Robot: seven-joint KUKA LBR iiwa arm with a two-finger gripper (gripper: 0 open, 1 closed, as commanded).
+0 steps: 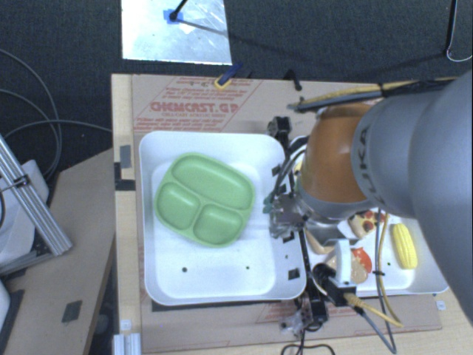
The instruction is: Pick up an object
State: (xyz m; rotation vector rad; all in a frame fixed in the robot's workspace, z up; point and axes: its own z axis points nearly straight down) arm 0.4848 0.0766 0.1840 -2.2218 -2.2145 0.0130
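1. Camera view is giving me the left bin (159, 272) first: it is carrying a green divided plate (205, 198), lying flat in the upper-left part of the floor, three compartments up, its long axis running from upper left to lower right. White floor is showing below it and to its right.

2. Moving right, I am looking at the gripper (283, 220) sitting low over the shared wall between the two bins, just beside the plate's right edge. From the gripper, the plate is lying to the left and slightly up, near but apart as far as I can judge. I cannot tell how the gripper is set or whether anything is in it; the wrist hardware is hiding that part.

3. Further right, the arm (392, 154) is reaching in from the right and covering most of the right bin (425, 283). The orange band is pointing down towards the divider, so I am reading the wrist as close to vertical, tool downward.

4. Below the arm in the right bin, I am seeing a yellow corn cob (403, 244) lying with its long axis roughly up-down, and a red and white item (357, 261) left of it. Both are lying to the right of the gripper and lower in the view.

5. My judgement: the plate is the nearest candidate, and a short shift left is what a grasp on its rim is asking for.
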